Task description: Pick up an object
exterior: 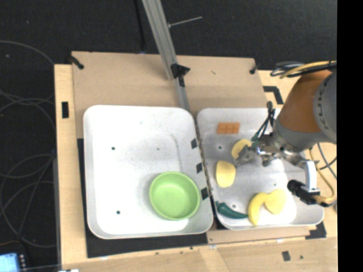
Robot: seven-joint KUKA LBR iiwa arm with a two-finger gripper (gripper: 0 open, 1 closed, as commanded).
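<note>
Overhead slanted view of the right white bin (249,119) and its contents. A small yellow piece (239,148) lies in the upper middle of this bin, just left of the gripper (253,153); whether the two touch cannot be told. A second yellow piece (226,174), rounded, lies below and slightly left of the first, apart from the gripper. Near the bin's front edge sit a curved yellow banana-like piece (255,208) and, touching it on the right, a pale yellow lump (276,200). A dark green object (229,211) lies at the front left corner. A flat orange rectangle (228,128) lies near the back wall.

The grey arm (303,112), with its orange band, reaches in from the right, its gripper low over the bin's middle; how the gripper is set cannot be told.

The left white bin (130,129) holds a green bowl (174,195) at its front right. Both bins rest on the tabletop (221,78).
</note>
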